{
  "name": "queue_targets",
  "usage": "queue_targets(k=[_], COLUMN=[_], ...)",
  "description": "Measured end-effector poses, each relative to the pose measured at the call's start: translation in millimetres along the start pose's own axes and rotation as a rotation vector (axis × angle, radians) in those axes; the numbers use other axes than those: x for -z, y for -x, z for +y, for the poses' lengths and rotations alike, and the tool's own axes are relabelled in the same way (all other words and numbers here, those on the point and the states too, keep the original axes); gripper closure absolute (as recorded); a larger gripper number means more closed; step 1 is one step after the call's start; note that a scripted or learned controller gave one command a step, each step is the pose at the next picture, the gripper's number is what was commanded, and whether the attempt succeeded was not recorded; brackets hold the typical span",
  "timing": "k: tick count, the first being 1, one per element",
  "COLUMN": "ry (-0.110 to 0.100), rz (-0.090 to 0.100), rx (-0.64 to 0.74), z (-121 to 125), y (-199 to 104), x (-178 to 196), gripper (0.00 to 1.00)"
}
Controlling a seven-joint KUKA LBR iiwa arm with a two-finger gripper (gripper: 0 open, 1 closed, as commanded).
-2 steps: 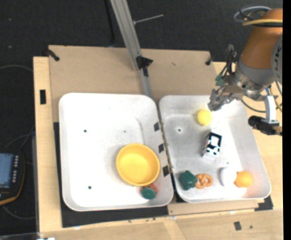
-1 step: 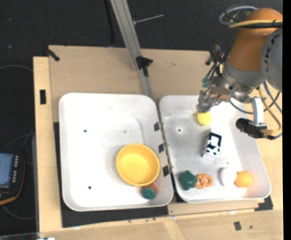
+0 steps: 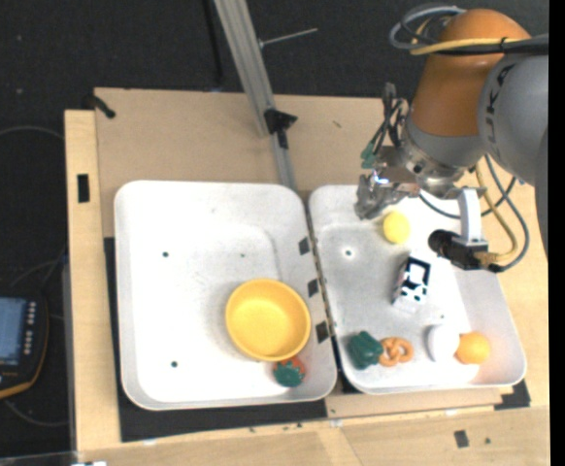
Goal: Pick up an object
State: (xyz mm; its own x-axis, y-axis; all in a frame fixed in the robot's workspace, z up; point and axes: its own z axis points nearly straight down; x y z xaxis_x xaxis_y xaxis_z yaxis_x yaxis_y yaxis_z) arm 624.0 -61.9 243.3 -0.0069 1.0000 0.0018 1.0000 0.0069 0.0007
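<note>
The arm (image 3: 477,76) reaches in from the right and hangs over the far end of the right bin (image 3: 486,304). The left bin (image 3: 166,260) holds a yellow bowl (image 3: 268,318) near its front edge, with a small green and red item (image 3: 289,372) just in front of the bowl.

The right bin holds the likely targets. A black-and-white block (image 3: 413,282) lies near the middle. An orange ball (image 3: 473,348) sits in the front right corner, and a white rounded piece (image 3: 441,342) is just beside it. A dark green piece (image 3: 363,349) and an orange pretzel-shaped piece (image 3: 395,350) lie along the front wall, close together. A small yellow ball (image 3: 395,227) lies at the far end, just beside the gripper (image 3: 372,200).

Judgement on the step in hand: the yellow ball is the nearest candidate. A sound approach would centre the tool over the ball before descent, since a round item will roll away from an off-centre closure. The bin's far wall is close, so the descent should keep clear of it.

End effector: it sits low over the far end of the right bin, near the divide between bins. Nothing can be seen held in it. Whether it is released or clenched cannot be told from this angle, nor whether it touches the bin floor.
</note>
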Motion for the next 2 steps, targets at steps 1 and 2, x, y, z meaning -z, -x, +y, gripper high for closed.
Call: queue_targets(k=[1, 2], ry=[0.0, -0.004], rz=[0.0, 0.0], rx=[0.001, 0.0], z=[0.7, -1.3], y=[-59.0, -112.1], x=[3.0, -4.4], gripper=[1.0, 1.0])
